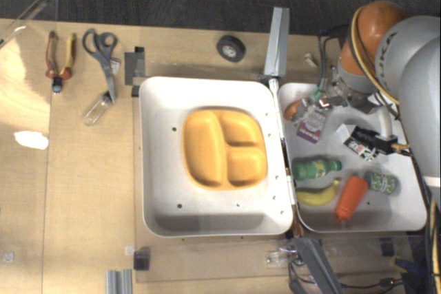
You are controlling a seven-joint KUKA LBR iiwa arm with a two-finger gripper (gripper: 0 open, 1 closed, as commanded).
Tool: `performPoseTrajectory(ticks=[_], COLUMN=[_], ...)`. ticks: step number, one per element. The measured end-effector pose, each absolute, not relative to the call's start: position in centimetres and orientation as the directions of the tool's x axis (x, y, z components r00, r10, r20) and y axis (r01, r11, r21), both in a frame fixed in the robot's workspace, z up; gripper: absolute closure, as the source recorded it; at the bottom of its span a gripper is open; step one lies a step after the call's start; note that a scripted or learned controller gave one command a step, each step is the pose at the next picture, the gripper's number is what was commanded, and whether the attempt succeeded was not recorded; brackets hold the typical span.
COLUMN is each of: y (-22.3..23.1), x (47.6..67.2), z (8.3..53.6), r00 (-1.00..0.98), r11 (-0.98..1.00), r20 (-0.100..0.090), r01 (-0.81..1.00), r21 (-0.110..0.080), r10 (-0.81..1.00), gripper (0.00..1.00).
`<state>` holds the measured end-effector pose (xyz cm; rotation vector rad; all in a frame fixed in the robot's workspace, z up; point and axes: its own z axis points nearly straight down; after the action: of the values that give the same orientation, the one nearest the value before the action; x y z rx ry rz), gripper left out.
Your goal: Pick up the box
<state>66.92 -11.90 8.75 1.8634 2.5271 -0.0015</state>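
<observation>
The arm's gripper [322, 101] hangs over the right bin's [413, 217] far left corner, directly above a small purple-and-white box [311, 125]; whether it grips anything, I cannot tell.

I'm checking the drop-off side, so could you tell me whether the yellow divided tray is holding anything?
Empty: the yellow divided tray lies flat in the left bin, and all its compartments show bare yellow.
</observation>
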Motion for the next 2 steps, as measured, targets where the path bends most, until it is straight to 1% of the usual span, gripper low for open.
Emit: performPoseTrajectory(ticks=[1, 2], y=[-11.83, -11.78], x=[67.07, 67.11], z=[9.91, 9.94], r00=[-0.302, -0.302], r11=[0.302, 0.302], r20=[-0.008, -0.007], r01=[0.953, 0.953], r21=[0.005, 0.006], r10=[0.953, 0.953], gripper=[1.0, 0.0])
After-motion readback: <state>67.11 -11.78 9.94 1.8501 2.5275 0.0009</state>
